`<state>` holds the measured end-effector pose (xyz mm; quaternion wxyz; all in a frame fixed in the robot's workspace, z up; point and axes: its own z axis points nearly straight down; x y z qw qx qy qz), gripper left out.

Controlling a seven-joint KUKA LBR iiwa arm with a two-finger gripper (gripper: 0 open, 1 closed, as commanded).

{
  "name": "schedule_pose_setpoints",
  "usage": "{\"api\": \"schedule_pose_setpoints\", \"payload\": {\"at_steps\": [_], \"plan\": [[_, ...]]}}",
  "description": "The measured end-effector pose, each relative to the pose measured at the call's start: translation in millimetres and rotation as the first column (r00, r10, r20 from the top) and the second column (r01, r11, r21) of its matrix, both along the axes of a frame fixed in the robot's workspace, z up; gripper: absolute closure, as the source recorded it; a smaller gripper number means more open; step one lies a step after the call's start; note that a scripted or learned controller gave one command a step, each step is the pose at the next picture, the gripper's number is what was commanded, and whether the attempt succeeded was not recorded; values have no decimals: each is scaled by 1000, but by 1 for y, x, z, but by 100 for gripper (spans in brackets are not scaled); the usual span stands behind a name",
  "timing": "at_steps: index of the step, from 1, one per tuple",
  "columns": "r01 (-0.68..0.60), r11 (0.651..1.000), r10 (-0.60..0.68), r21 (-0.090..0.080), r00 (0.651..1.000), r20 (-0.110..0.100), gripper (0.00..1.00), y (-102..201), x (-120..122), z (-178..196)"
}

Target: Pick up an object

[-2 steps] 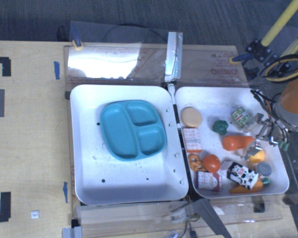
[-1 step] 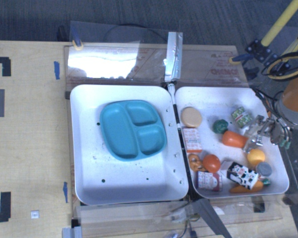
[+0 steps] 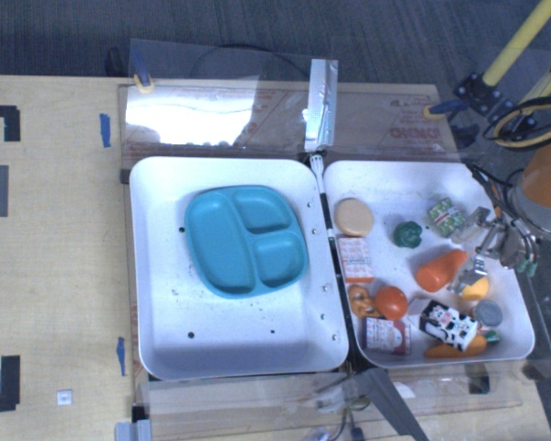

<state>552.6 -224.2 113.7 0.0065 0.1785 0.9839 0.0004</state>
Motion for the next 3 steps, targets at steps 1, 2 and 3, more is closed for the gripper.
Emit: {"api": "schedule_pose_setpoints", "payload": {"at_steps": [1,2,3], "plan": [[-169,986,169,0,986,-8,0,4,65,-27],[-164,986,164,-2,986,2,100,3,68,-14],[-160,987,160,-5,987,12,100,2,70,-1]]}}
